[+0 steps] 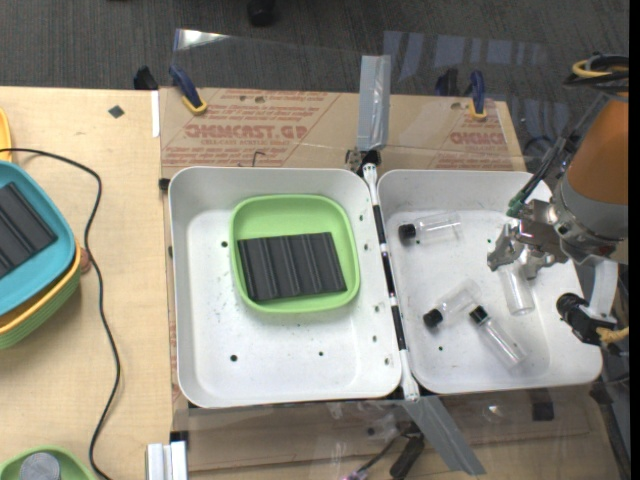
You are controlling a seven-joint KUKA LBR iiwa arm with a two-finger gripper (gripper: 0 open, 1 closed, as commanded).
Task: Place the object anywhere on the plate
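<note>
Spanning bench: two white bins. Left: green plate bearing black ridged insert. Right: gripper low over clear vials, one directly beneath; finger opening and grasp cannot be determined.

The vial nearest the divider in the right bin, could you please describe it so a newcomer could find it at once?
Start at the right bin, the one without the green plate. Along its upper left, close to the divider, lies a clear vial on its side, black cap pointing left. Unlike the other vials, it lies alone in the upper half, left of the tool.
</note>
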